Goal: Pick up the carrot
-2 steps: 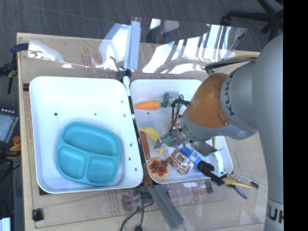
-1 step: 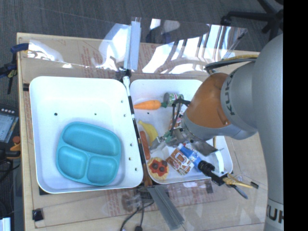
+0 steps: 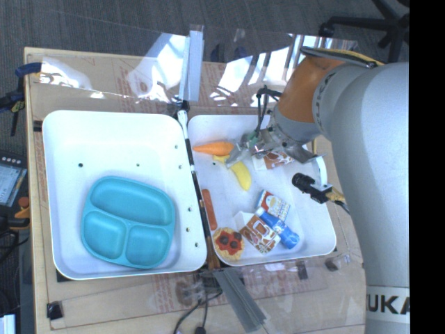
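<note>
On the bench, two shallow white bins sit side by side, the left bin (image 3: 62, 186) and the right bin (image 3: 320, 225) meeting along a shared middle edge. Toward the back left of the right bin lies the orange, tapered carrot (image 3: 214, 148), stretched roughly crosswise with its thicker end nearer the gripper and its thin tip pointing toward the divider. The grey KUKA arm (image 3: 379, 158) with its orange band (image 3: 300, 96) above the wrist reaches in from the right, and its two-finger gripper (image 3: 243, 152) is low in the bin, right at the carrot's thicker end. How the gripper is set cannot be told from this slanted view; the carrot appears to rest on the bin floor just beside the tool, and no grasp on it is visible.

Just in front of the gripper lies a yellow toy banana (image 3: 241, 177), tilted, near the carrot but apart from it. A small red-and-white printed packet (image 3: 277, 160) sits under the wrist. Along the divider edge rests a slim reddish-brown sausage-shaped toy (image 3: 208, 210). Near the front of the bin lie a round pizza-like toy slice with red dots (image 3: 229, 243), a brown-and-white patterned carton (image 3: 260, 234), and a red-and-white box with a blue capped bottle (image 3: 278, 218), all clustered close together.

A light blue plastic tray with three compartments (image 3: 129, 221) sits in the front part of the left bin.
</note>
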### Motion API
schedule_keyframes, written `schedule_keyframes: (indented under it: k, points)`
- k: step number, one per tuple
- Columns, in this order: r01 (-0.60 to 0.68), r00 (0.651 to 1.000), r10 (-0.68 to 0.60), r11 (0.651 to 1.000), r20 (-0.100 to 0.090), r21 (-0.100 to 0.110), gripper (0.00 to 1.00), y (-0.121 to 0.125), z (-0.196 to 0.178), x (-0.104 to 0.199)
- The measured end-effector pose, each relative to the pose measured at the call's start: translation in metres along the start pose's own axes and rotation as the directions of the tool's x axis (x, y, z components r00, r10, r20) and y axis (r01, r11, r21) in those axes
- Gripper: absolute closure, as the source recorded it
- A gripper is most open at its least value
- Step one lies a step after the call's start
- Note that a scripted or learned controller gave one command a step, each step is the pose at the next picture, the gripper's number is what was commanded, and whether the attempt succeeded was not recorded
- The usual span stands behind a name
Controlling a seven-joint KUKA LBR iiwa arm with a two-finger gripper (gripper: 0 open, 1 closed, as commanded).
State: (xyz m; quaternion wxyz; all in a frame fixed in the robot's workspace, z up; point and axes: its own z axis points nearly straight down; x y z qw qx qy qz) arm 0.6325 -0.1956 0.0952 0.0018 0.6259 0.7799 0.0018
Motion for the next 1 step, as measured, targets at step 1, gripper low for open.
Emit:
schedule_keyframes:
  k: [1]
  points:
    - [0.008, 1.000, -0.008, 1.000, -0.002, 0.005, 1.00, 0.0004, -0.0083, 0.0022]
